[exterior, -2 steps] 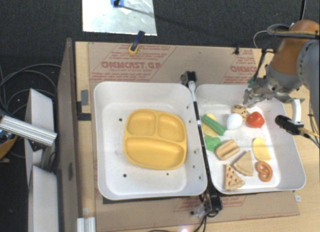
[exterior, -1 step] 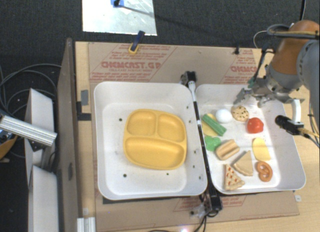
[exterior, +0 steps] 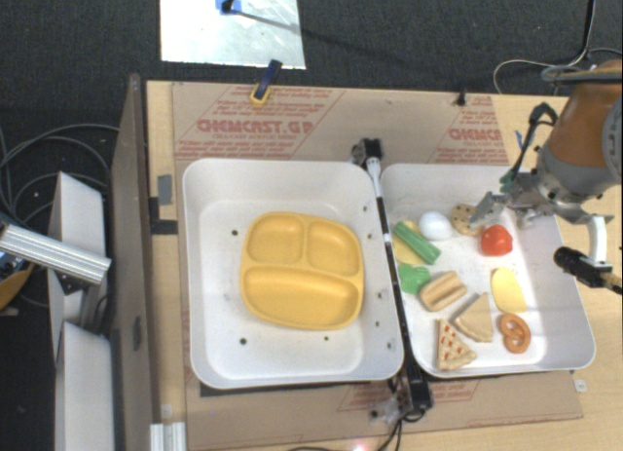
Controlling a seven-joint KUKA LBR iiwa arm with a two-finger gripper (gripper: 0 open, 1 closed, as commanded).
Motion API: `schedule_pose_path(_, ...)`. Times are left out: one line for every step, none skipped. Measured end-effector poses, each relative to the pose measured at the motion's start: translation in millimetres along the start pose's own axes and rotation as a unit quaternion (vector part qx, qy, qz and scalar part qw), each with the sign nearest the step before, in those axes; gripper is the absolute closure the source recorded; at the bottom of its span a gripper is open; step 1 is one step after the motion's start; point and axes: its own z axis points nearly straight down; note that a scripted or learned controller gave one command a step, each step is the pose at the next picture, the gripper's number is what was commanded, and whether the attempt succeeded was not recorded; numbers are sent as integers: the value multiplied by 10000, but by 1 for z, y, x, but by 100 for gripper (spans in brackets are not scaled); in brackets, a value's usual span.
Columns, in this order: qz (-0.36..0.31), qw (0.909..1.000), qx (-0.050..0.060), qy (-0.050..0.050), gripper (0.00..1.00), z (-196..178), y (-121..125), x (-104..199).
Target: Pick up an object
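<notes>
Reaching in from the right, the grey arm with its orange band (exterior: 594,113) is cut off by the frame edge, so much of it is out of sight. Its tool (exterior: 506,207) hangs low over the far part of the right bin (exterior: 580,342), just above a red tomato-like toy (exterior: 496,240) and beside a brown cookie (exterior: 463,217). At this size, whether the tool is spread or pressed together cannot be told, and nothing can be seen pinched in it.

Around them in that bin lie a white egg (exterior: 434,225), a green piece (exterior: 415,243), a hot dog bun (exterior: 443,290), a yellow slice (exterior: 507,290), a pretzel (exterior: 514,332), a sandwich wedge (exterior: 476,320) and what looks like a pizza slice (exterior: 452,346). In the left bin (exterior: 209,244) sits a yellow divided plate (exterior: 302,270).
</notes>
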Motion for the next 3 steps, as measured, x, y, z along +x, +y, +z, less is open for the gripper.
schedule_pose_path(-13, 10000, 7, 10, 0, 34, -19, 22)
schedule_pose_path(-43, 10000, -25, 4, 0, 36, 8, 53)
schedule_pose_path(-34, 10000, -8, 13, 0, -7, -16, 72)
